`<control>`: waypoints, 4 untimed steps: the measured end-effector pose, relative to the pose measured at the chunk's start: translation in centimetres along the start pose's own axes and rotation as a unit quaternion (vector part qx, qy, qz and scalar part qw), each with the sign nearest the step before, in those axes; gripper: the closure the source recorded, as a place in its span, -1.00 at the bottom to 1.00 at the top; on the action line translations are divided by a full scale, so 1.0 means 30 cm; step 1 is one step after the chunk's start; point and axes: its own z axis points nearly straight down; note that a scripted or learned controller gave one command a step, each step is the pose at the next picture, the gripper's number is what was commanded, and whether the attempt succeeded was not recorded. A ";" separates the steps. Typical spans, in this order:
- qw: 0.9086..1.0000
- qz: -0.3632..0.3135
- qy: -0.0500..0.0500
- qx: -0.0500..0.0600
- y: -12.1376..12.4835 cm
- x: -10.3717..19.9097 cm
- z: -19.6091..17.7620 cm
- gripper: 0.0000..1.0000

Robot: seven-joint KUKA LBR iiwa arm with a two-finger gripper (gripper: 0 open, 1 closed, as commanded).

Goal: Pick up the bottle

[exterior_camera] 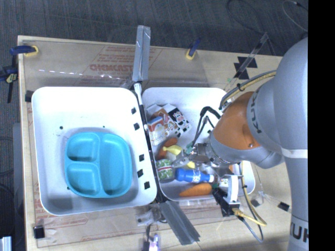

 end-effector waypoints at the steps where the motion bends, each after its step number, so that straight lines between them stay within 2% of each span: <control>1: 0.996 0.086 0.006 0.009 0.011 -0.096 0.019 -1.00; 2: 0.995 0.103 0.006 0.009 0.017 -0.120 0.019 -1.00; 4: 0.997 0.070 0.008 0.010 0.016 -0.119 0.021 -1.00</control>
